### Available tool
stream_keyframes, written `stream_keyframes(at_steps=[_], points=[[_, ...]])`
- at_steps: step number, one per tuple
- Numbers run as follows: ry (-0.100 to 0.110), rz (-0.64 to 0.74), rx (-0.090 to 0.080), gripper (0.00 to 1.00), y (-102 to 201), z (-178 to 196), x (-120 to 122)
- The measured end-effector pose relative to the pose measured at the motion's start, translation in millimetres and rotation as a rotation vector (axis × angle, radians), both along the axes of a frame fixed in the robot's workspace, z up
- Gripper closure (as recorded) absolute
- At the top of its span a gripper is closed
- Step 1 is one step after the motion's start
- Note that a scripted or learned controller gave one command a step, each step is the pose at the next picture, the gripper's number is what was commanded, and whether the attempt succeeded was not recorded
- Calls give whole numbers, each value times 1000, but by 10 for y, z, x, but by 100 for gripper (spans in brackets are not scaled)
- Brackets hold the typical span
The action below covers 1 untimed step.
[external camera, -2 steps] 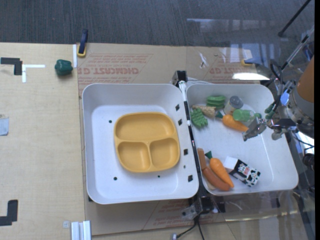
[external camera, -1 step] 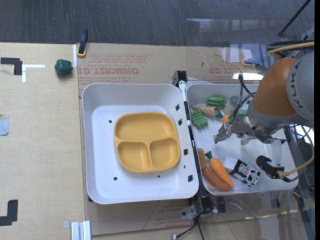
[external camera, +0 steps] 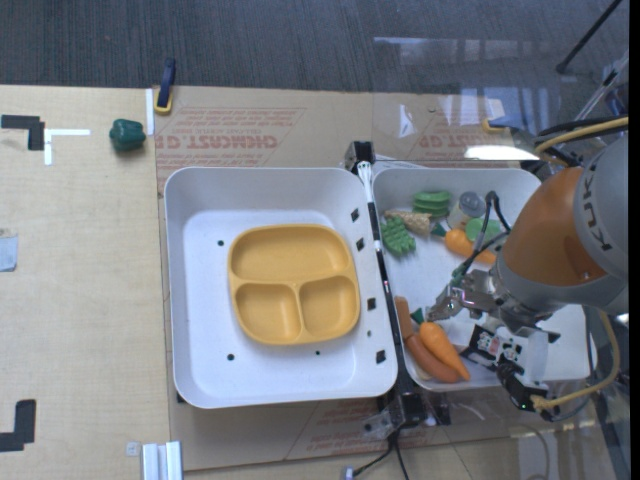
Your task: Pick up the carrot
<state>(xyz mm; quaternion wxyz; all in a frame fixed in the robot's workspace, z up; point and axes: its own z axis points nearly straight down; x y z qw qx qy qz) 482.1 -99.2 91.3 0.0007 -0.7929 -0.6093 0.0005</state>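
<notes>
The carrot (external camera: 441,349) lies in the right bin (external camera: 520,176) near its front left corner, pointing toward the front right. A second orange piece (external camera: 420,360) lies tight against its left side. The gripper (external camera: 452,304) reaches in from the right under the orange wrist band (external camera: 552,236). Its metal tip hangs just above and behind the carrot's thick end. Nothing is seen held in it.
The back of the right bin holds green toy vegetables (external camera: 400,236), a green round piece (external camera: 432,203), a grey cap (external camera: 470,205) and a small orange item (external camera: 457,240). The left bin (external camera: 190,268) holds a yellow divided plate (external camera: 295,283). A green object (external camera: 127,135) sits on the bench at the far left.
</notes>
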Motion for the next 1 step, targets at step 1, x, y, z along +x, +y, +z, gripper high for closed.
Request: stream_keyframes(at_steps=[1], points=[[-4,-366,0,0,46,5,-28]])
